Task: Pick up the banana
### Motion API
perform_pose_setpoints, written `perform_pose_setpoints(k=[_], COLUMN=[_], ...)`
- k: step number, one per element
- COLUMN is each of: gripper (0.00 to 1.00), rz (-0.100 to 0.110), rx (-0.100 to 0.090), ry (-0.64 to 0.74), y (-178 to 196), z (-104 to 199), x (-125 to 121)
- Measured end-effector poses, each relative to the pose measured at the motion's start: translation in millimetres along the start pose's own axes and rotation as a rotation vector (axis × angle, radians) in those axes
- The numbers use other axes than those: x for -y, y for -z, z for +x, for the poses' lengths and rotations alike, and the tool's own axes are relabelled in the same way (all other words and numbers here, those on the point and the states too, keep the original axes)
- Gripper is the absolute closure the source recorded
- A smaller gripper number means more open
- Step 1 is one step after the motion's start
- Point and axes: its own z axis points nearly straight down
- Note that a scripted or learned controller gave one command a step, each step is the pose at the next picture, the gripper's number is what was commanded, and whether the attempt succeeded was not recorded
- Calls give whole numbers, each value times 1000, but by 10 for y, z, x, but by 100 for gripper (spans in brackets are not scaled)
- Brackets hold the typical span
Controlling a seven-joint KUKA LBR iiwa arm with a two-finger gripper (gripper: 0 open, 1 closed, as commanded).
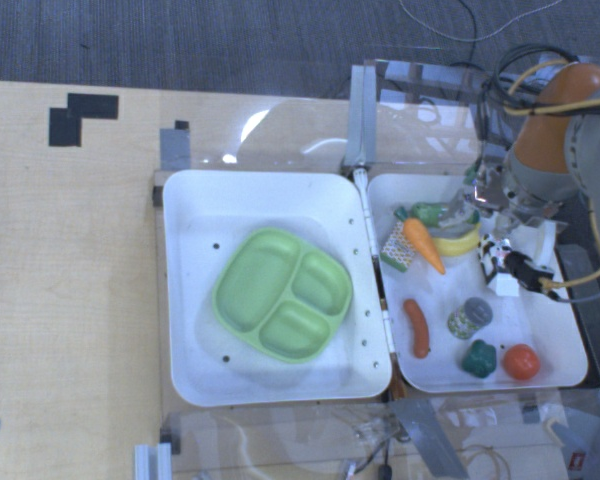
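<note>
The yellow banana (459, 242) lies in the right bin (555, 366) near its back, its left end tucked under an orange carrot (422, 245). A green vegetable (432, 213) sits just behind it. The gripper (477, 204) hangs over the banana's right end at the back of the bin, below the grey wrist and orange band. Nothing can be seen held between its parts.
The right bin also holds a patterned packet (397, 251), a red sausage (417, 328), a small can (470, 317), a broccoli (479, 358), a tomato (521, 362) and a black-and-white piece (500, 265). A green divided plate (283, 295) lies in the left bin (185, 368).
</note>
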Motion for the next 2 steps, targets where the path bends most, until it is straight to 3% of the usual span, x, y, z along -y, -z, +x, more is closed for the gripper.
perform_pose_setpoints(k=[1, 2], gripper=[0, 0], rz=[18, -20], rx=[-1, -8], ry=[-38, 83], y=[162, -50], z=[-19, -149], x=[-159, -194])
